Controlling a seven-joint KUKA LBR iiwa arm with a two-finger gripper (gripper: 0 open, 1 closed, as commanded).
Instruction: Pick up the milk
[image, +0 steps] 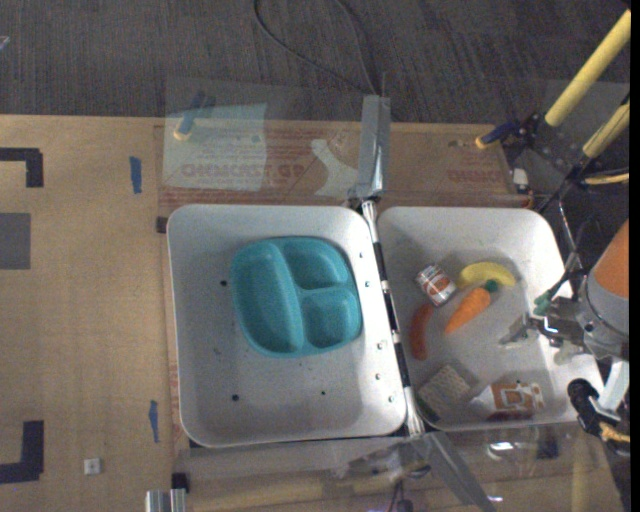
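Robot arm approaching the right bin, milk not yet picked up.

The jaws (535, 328) are hovering at the outer side of the right bin (545, 232), and whether they are released or clenched cannot be told at this size. The milk, which appears to be the small carton (516, 397), is lying flat on the bin floor just below and slightly inward of the jaws, apart from them. Further inward are sitting a carrot (468, 308), a banana (487, 272), a can (435, 284), a sausage (420, 331) and a grey sponge (447, 388). A teal divided plate (296, 296) is resting in the left bin (200, 400), well away. The approach step seems to be under way; next, the jaws need centring over the carton, then descending to close on it.
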